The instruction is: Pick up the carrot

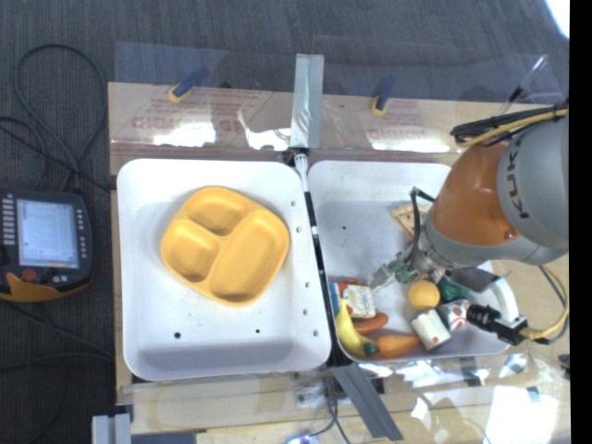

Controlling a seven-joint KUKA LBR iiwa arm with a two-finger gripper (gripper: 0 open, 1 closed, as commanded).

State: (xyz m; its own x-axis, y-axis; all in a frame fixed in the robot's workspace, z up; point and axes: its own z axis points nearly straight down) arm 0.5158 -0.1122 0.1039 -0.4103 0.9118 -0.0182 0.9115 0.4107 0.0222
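Grey arm with orange band (476, 206) reaches into the right-hand shallow white bin (361, 206). Claw (407, 268) sits low over the clutter at the bin's near end; whether it is spread or pressed together cannot be told from this angle, and nothing is seen pinched.

Orange tapered carrot (396, 345) lies below the claw toward the bin's near wall, apart from it, a little to its left. Long axis runs roughly across the bin, left to right, nearly level; green stub end points left toward the yellow banana (346, 333), and the other end stops by the small white cylinder (430, 328).

Judgement: claw must travel toward the near wall and close across the carrot's short width.
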